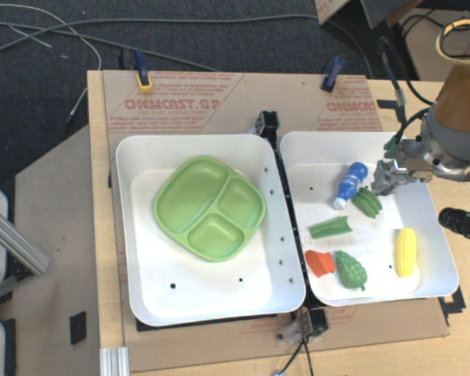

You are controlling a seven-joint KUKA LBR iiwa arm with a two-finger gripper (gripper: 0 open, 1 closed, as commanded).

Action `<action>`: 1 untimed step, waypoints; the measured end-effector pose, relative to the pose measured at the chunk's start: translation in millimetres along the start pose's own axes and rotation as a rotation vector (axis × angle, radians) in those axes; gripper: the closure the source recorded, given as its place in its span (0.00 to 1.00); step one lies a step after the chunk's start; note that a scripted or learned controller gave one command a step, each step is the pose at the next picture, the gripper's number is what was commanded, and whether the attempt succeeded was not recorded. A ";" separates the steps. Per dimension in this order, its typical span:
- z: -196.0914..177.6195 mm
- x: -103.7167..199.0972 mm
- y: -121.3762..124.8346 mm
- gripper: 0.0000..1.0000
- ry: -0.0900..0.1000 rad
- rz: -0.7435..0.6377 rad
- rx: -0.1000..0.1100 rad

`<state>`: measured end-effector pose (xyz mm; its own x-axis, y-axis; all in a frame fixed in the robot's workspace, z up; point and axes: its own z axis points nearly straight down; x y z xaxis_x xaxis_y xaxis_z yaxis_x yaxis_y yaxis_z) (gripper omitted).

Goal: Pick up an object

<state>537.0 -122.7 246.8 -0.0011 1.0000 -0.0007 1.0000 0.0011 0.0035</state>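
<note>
My gripper (pixel 381 180) hangs over the right bin (pixel 446 249), low at its upper middle; I cannot tell its state. Just at its seven o'clock lies a ridged green vegetable (pixel 367 203), with a blue bottle (pixel 349 183) at nine o'clock. Farther toward six sits a yellow corn cob (pixel 406 251). The left bin (pixel 141 288) holds a green divided plate (pixel 209 207).

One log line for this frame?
gripper over right white bin | beside blue plastic bottle | nothing visibly held | green divided plate in left bin
</note>
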 end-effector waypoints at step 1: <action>12.6 50.3 3.1 1.00 0.004 -0.004 0.007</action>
<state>540.0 -72.4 234.2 -0.0054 1.0000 0.0035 1.0000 0.0054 -0.0033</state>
